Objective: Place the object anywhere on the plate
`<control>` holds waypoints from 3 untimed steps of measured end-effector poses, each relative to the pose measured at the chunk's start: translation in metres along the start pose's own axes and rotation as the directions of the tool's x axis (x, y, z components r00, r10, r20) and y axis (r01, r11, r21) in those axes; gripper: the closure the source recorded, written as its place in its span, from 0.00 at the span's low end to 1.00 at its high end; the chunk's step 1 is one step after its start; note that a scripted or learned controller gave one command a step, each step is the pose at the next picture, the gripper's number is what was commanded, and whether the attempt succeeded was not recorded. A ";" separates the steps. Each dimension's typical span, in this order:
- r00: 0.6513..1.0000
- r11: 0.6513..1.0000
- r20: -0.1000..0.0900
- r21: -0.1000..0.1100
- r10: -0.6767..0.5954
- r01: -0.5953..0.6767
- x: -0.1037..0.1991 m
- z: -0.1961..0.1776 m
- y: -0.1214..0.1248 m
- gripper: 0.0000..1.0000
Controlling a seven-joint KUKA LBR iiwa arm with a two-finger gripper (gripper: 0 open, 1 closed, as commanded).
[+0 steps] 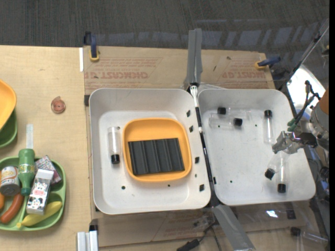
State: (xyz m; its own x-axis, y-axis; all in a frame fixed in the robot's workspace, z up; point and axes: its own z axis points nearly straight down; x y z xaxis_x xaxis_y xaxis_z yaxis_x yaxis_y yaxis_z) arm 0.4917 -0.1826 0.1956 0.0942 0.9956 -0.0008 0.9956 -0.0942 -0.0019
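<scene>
Pick phase, judged. The two-finger gripper (285,143) is poised over the right edge of the right white bin (230,190); whether it is released or clenched cannot be told, and nothing is seen between its fingers.

Task objects: clear plastic vials with black caps. Right bin, near to far: two by the near right corner (277,174), one upright-lying by the right wall (268,125), two near the far edge (227,120). Five counted, blur noted. One more vial (113,145) lies in the left white bin (99,192), just beside the left rim of the orange square plate (156,127), not on it.

A single vial should be taken across its middle, clear of neighbours, then set down inside the rim on the dark ribbed insert (157,157).

Counts: two bins, one plate, six vials.
</scene>
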 end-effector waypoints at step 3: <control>0.807 0.807 0.003 -0.003 -0.590 0.590 -0.030 -0.027 0.104 0.00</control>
State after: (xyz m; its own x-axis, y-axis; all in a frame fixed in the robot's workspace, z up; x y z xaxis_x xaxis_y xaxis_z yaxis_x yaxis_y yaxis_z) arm 0.5920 -0.2218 0.2229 -0.5117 0.8592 -0.0025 0.8592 0.5117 0.0007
